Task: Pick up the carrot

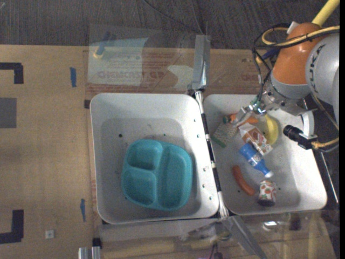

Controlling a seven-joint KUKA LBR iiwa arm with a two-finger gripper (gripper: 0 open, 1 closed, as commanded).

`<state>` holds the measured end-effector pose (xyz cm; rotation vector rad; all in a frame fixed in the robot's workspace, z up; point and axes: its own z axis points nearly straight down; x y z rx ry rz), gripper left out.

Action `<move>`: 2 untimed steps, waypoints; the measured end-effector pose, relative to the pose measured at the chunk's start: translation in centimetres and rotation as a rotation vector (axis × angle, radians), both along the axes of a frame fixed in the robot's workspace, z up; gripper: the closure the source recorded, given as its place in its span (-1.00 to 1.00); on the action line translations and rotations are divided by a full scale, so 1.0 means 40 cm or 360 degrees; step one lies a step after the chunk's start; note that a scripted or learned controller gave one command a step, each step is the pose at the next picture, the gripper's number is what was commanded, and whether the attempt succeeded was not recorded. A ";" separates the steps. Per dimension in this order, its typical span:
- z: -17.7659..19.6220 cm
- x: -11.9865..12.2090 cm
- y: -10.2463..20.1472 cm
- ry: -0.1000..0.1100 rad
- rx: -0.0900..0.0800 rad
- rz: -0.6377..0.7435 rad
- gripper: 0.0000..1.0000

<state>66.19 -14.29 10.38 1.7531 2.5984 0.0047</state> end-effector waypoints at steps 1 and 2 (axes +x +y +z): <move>-0.015 0.021 0.014 -0.0005 -0.0011 -0.0022 -1.00; -0.035 0.011 -0.020 0.0018 -0.0002 0.0242 -1.00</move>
